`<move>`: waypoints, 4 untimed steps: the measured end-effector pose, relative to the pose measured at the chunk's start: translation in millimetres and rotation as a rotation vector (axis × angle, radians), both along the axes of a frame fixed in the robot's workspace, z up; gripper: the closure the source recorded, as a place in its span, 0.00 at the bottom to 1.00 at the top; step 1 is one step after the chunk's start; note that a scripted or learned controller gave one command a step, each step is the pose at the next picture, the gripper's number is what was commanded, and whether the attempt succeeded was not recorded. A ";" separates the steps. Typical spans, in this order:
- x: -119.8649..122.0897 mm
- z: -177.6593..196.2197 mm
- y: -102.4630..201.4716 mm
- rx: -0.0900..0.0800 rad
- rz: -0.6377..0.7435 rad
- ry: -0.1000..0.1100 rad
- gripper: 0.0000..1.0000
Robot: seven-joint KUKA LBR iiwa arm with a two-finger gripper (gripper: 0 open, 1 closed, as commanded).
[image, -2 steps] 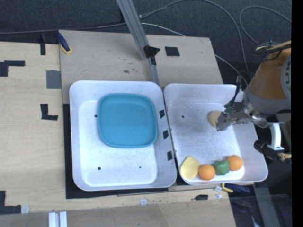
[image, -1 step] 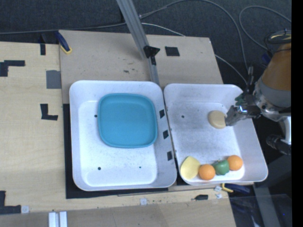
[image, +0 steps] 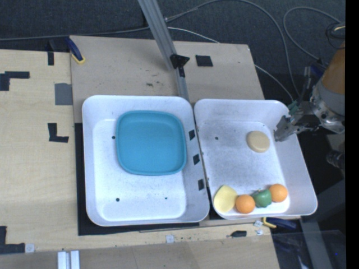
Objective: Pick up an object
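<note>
Near rim of right bin (image: 303, 209): a yellow piece (image: 225, 198), an orange ball (image: 244, 204), a green item (image: 262, 198) and a second orange ball (image: 279, 193) lie in a touching row along the front wall.
Left bin (image: 95, 167): a blue square plate (image: 150, 142) lies flat in it.
Mid right bin: a beige round object (image: 258, 142) sits alone, well apart from the row; it looks roundish, so no clear long axis or heading.
Gripper (image: 282, 129): at the right bin's right wall, just beside the beige round object but not touching it; nothing is seen in it, and its opening cannot be told.
Arm (image: 331, 94): reaches in from the right, orange band above the wrist.
</note>
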State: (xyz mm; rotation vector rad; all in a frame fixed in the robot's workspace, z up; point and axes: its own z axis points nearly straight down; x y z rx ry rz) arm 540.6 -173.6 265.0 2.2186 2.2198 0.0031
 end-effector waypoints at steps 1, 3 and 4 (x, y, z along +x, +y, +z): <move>-10.1 -11.2 57.3 0.002 0.003 0.004 1.00; -3.7 -36.3 161.3 0.002 0.003 0.005 1.00; -15.2 -45.0 217.0 0.002 0.004 0.005 1.00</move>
